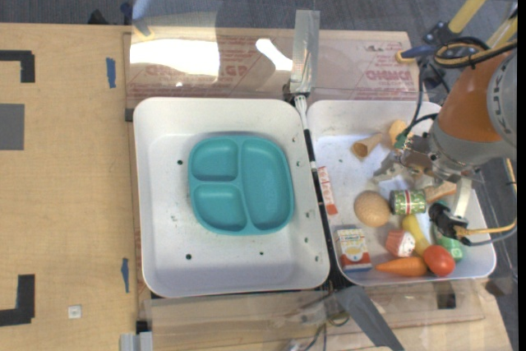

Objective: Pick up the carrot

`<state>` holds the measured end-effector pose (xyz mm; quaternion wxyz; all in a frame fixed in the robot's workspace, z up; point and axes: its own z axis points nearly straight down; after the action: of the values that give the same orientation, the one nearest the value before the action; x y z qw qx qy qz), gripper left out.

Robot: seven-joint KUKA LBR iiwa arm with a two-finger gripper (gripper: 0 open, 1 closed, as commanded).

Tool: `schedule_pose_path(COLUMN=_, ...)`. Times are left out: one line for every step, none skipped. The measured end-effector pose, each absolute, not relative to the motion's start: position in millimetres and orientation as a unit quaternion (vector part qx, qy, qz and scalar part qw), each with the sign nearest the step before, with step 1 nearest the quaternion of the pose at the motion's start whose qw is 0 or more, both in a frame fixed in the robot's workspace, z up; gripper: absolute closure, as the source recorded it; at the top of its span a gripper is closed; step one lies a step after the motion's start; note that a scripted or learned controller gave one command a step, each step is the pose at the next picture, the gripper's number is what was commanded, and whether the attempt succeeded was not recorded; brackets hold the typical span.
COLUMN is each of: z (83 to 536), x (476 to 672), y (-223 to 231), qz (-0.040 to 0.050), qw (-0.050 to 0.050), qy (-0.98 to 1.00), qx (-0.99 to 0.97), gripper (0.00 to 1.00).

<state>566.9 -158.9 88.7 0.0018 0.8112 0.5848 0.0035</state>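
Carrot (pixel 400 265): orange, lying flat along the near wall of the right bin, tip towards the left, just beside a red tomato; untouched by the claw.
Claw (pixel 415 167): low over the middle of the right bin, above the green can and well back from the carrot; opening width not readable from this angle, nothing visibly held.
Arm (pixel 477 115): grey with an orange band, reaching in from the right edge over the right bin, cables looped around the wrist.
Right bin (pixel 329 123): white, shallow, crowded with toy food towards its near right corner.
Green can (pixel 408 201): small, lying on its side right below the claw.
Egg (pixel 371 209): tan, left of the can, near the bin's centre.
Carton (pixel 353 247): small white box with red print, left of the carrot, near the front wall.
Tomato (pixel 439 260): red, round, touching or nearly touching the carrot's thick end.
Ice-cream cone (pixel 367 145): tan, farther back in the right bin, left of the claw.
Left bin (pixel 156 201): white, beside the right bin, sharing the middle divider.
Teal tray (pixel 241 183): three compartments, flat in the middle of the left bin.
Counter (pixel 62 177): pale wood, black tape marks at the far left, blue tape tabs near the left bin.
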Motion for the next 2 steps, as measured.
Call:
schedule_pose_path(z=178.6, x=669.0, y=-195.1, qz=0.0026, qw=0.003, qy=0.504, qx=0.863, gripper=0.00)
schedule_pose_path(z=117.6, x=580.3, y=-136.0, qz=-0.0026, qw=-0.003, qy=0.421, qx=0.907, gripper=0.00)
